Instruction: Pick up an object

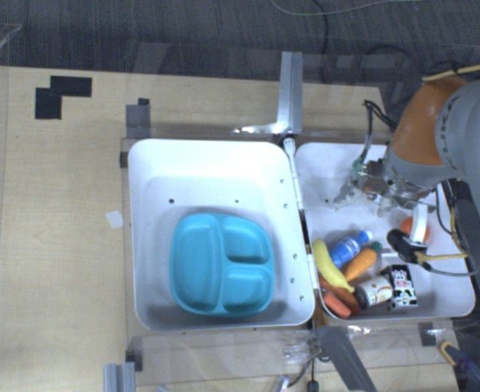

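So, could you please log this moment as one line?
arm: over right bin | gripper: above bare floor | banana, carrot, bottle: untouched | left bin: blue tray

One fixed camera looks down from above the tabletop (pixel 52 219) at a slant, far enough back to take in both white bins; the left bin (pixel 146 219) sits mid-frame, the right bin (pixel 322 166) beside it (toward the right edge); dark floor (pixel 142 15) runs along the top; the arm (pixel 448 129) enters from the right.
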`<state>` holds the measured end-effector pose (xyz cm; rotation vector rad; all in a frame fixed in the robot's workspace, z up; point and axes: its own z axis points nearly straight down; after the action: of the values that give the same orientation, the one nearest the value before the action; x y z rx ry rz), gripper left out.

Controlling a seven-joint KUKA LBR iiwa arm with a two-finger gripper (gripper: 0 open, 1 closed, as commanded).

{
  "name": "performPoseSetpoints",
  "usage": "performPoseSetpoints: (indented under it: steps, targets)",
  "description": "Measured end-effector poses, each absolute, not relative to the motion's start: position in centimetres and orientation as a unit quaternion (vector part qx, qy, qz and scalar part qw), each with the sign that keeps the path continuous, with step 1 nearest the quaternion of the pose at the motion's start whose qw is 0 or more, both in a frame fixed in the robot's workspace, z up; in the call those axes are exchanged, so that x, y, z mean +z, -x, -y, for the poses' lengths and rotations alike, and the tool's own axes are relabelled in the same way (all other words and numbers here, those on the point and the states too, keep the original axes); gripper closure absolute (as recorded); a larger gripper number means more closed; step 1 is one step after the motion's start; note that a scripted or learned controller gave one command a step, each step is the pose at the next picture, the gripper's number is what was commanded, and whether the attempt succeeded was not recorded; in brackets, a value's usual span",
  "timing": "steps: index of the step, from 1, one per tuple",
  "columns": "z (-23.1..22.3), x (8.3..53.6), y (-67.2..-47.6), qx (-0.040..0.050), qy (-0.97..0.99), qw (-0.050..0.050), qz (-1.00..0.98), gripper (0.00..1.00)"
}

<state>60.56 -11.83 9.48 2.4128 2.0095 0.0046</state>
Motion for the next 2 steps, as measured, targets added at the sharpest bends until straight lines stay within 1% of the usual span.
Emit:
performPoseSetpoints:
  steps: [1,2]
  targets:
    - [9.4,12.3,-60.5,0.0010,-0.838,0.001,-0.546,0.00]
    - [12.2,9.0,-50.1,0.0053,-0.732,0.007,-0.681,0.00]
